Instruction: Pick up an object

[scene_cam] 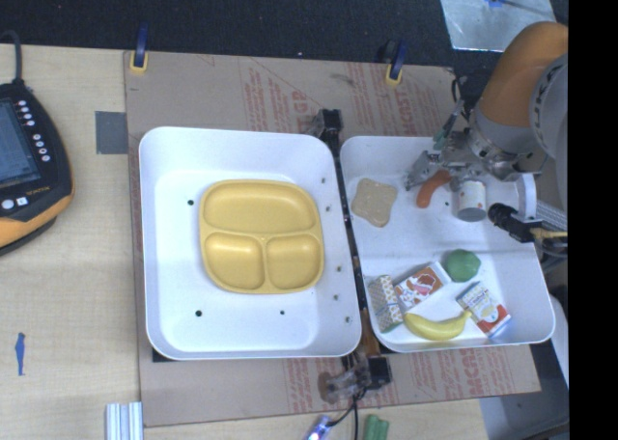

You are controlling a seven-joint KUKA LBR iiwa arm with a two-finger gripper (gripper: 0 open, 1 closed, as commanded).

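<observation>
Camera view: the gripper (436, 170) sits low in the right bin (541, 279), fingers closed on an orange carrot (428, 191). The worktop (77, 313) is tan.

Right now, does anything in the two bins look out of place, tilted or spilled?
Nothing looks spilled or damaged. The yellow divided plate lies flat in the left bin. In the right bin, the bread slice, banana, green object and small packets lie loosely scattered, and an orange object lies beside the gripper.
</observation>
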